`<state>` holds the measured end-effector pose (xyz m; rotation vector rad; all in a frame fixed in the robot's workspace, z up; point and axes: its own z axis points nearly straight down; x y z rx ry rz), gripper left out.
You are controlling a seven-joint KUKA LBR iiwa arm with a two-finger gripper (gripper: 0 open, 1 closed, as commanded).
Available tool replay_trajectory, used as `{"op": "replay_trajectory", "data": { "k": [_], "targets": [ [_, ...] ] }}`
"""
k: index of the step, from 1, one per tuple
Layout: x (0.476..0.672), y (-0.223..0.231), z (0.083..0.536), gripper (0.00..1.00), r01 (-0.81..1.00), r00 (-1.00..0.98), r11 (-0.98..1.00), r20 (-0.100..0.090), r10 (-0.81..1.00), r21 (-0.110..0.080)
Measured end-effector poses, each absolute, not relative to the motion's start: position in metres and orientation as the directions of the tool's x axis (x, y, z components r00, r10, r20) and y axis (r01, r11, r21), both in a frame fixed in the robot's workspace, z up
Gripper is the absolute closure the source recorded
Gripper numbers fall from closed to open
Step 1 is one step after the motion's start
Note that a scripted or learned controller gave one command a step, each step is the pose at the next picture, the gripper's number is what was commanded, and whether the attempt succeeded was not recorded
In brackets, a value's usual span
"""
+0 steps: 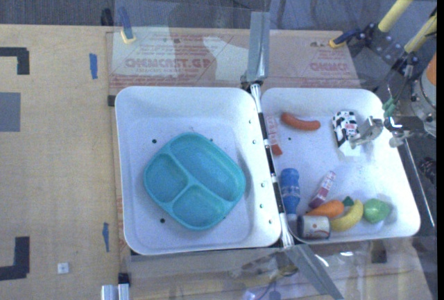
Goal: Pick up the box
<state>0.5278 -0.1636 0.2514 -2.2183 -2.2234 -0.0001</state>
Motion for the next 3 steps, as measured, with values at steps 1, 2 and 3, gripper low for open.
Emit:
{"op": "replay_trajectory", "data": {
  "k": [1, 2, 3],
  "targets": [
    [0.512, -0.134, 0.105, 0.00, 0.997, 0.075, -0.075, 0.000, 0.997, 0.000],
    [0.491, -0.107, 0.088, 0.00, 0.999, 0.041, -0.041, -0.005, 0.999, 0.012],
    [0.483, -0.113, 0.089, 0.00, 0.994, -0.111, 0.111, -0.005, 0.994, 0.012]
  ]
}}
